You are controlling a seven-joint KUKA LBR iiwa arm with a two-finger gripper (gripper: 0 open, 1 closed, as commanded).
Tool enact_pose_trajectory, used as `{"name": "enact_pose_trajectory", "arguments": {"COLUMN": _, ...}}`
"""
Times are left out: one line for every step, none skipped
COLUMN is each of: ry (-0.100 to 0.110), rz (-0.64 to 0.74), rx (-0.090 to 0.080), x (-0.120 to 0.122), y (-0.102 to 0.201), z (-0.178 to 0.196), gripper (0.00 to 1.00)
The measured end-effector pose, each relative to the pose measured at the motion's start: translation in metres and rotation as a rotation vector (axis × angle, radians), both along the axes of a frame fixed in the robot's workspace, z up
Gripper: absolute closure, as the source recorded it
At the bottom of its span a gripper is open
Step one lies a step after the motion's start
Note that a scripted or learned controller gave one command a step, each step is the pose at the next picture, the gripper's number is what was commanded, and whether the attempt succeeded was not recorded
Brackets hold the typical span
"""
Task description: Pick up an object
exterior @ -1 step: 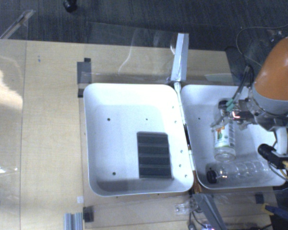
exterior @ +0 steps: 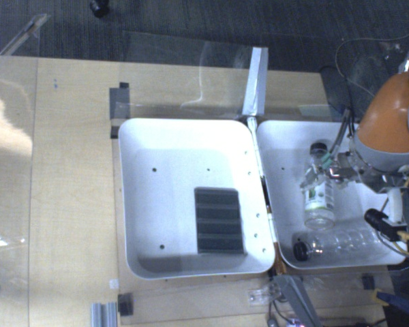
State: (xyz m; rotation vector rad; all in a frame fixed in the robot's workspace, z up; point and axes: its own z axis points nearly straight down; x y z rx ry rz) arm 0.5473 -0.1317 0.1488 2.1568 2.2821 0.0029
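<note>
Bottles were what the arm had to choose from, and in the camera view two clear plastic ones sat in the right bin [exterior: 286, 142]. One bottle [exterior: 318, 199], with a greenish label and a dark cap, lay near the middle of that bin, its capped end toward the far wall. A second bottle [exterior: 337, 243], clear with a dark cap, lay on its side along the near wall of the same bin, just beside the first one's base. The arm [exterior: 390, 125], grey with its orange band, hung over the right part of that bin, and its gripper [exterior: 341, 170] sat close against the upper part of the labelled bottle; whether it gripped anything could not be told from this angle. Left of that bin, the other bin [exterior: 143, 182] held a dark ribbed block [exterior: 219, 220] toward its near side. As a judgement, the pick was at the reaching or closing stage: nothing looked lifted, so grasping and raising remained.
</note>
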Motion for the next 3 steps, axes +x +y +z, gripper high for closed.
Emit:
{"name": "enact_pose_trajectory", "arguments": {"ry": -0.014, "rz": 0.073, "rx": -0.005, "x": 0.045, "y": -0.028, "z": -0.059, "gripper": 0.00}}
{"name": "enact_pose_trajectory", "arguments": {"ry": -0.019, "rz": 0.073, "rx": -0.005, "x": 0.047, "y": -0.027, "z": -0.047, "gripper": 1.00}}
{"name": "enact_pose_trajectory", "arguments": {"ry": -0.003, "rz": 0.051, "rx": 0.001, "x": 0.075, "y": 0.083, "z": 0.043, "gripper": 1.00}}
